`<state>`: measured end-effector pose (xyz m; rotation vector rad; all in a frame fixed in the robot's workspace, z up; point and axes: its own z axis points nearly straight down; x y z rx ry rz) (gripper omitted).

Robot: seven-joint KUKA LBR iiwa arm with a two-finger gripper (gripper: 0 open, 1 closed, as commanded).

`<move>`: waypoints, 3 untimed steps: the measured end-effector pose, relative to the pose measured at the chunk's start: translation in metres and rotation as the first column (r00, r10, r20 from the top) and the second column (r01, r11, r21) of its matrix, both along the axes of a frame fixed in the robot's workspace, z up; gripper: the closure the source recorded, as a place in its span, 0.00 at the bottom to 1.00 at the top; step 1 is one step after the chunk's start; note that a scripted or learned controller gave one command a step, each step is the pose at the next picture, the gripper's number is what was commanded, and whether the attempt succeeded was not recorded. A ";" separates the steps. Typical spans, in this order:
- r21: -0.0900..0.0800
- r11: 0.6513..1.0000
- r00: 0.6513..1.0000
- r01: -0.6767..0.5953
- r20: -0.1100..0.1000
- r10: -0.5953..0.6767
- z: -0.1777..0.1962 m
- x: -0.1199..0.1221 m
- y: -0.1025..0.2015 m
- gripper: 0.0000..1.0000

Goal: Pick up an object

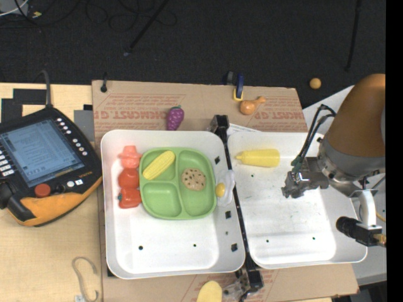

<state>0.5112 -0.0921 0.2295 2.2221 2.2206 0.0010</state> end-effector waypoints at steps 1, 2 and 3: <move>0.001 1.000 1.000 -0.004 -0.002 0.004 0.007 0.014 0.044 1.00; 0.000 1.000 1.000 0.000 -0.005 0.000 -0.007 0.003 0.037 1.00; 0.000 1.000 1.000 0.000 -0.003 0.000 -0.012 0.014 0.043 1.00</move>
